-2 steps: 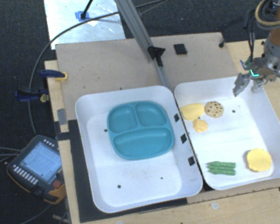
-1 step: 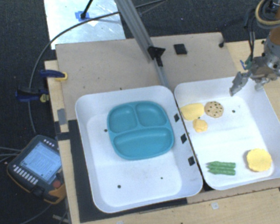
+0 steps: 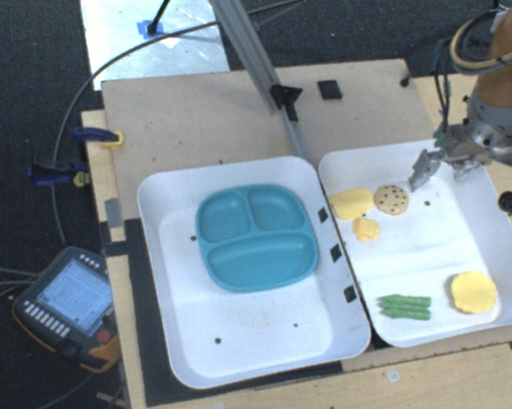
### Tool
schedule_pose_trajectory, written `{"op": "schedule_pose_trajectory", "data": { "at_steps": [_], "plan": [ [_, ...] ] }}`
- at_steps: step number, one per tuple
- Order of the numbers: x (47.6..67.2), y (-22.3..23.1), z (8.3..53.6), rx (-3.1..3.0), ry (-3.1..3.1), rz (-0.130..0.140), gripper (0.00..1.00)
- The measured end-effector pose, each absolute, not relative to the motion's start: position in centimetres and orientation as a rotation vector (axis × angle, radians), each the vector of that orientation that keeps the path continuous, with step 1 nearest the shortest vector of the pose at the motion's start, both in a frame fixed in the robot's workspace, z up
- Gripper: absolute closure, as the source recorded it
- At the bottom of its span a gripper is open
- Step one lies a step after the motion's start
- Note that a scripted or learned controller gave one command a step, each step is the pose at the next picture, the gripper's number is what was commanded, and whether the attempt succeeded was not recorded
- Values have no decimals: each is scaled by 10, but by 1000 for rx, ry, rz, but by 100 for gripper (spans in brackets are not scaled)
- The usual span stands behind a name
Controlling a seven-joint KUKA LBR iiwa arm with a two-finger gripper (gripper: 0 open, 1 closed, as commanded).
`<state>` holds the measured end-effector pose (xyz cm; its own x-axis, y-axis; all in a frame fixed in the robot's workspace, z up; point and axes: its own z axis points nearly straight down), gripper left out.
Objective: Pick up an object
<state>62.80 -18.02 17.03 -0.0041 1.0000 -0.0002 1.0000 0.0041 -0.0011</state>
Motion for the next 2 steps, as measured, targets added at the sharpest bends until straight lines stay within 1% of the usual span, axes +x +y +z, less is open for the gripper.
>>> {"op": "schedule_pose_trajectory", "data": {
  "at_steps": [1, 2],
  "plan": [
    [624, -188, 113, -2219, -2221, 3, 0],
    [628, -190, 92, -2227, -2229, -11, 0]
  ]
}}
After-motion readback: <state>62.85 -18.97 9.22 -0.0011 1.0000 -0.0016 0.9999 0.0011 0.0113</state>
